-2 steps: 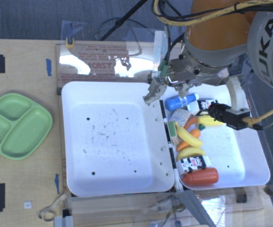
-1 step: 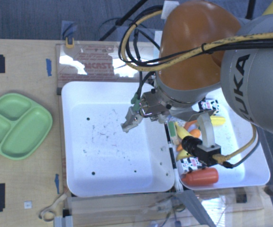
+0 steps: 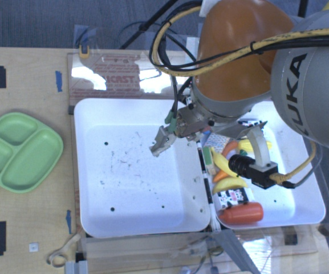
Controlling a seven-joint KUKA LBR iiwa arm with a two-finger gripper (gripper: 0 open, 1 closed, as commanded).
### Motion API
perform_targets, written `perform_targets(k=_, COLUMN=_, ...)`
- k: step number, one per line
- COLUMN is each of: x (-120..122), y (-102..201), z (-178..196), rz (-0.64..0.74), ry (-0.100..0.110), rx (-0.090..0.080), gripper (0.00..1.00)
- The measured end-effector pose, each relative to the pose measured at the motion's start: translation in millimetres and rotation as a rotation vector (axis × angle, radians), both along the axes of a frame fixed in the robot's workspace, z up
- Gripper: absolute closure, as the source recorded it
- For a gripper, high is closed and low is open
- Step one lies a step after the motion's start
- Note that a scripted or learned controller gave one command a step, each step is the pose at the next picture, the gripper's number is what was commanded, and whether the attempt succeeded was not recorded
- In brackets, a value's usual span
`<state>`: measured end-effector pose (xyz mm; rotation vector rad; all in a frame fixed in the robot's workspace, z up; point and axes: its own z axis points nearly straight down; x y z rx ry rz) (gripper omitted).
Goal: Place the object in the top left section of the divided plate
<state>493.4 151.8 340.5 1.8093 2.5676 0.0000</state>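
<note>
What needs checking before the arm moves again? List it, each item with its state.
1. Green plate lies flat on the bench, left of both bins: ok.
2. Plate's top left section has nothing in it: ok.
3. Gripper hangs over the left bin, apart from the plate: ok.
4. An object sits between the fingers: cannot tell.
5. Toys to pick from, among them a banana and a red piece, lie in the right bin: ok.
6. Way from the left bin to the plate has nothing standing in it: ok.
</note>
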Motion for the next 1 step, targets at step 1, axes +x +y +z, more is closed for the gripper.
perform_targets(k=1, x=-14.8, y=51.2, z=-202.6, rz=0.217, ry=0.002, rx=0.001, gripper=0.00)
